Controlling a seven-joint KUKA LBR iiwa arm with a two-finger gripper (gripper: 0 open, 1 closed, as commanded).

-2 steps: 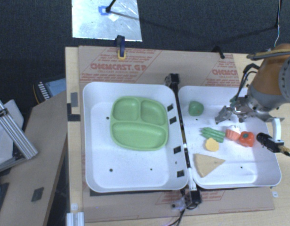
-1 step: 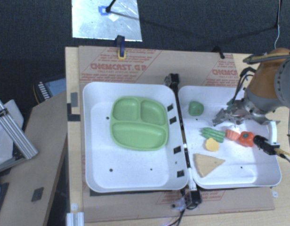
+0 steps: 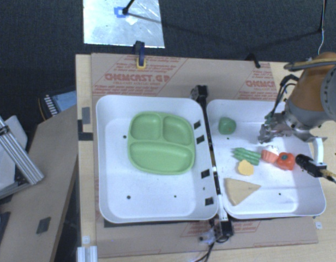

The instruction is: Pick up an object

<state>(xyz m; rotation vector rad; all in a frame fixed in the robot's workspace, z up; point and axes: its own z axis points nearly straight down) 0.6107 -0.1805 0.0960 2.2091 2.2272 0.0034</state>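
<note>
Arm parked low over the right bin, nothing grabbed yet

The gripper (image 3: 269,134) sits around 2 o'clock in the right bin (image 3: 307,201); honestly can't tell how it's set from up here. Just below it the carrot-looking piece (image 3: 270,156), red tomato (image 3: 286,161), green beans (image 3: 246,155) and yellow disc (image 3: 245,168) are bunched together, so my guess is a drop there nudges neighbours or pinches two. Green ball (image 3: 227,125) at 11 and the tan wedge (image 3: 241,190) at 7 look safer
</note>
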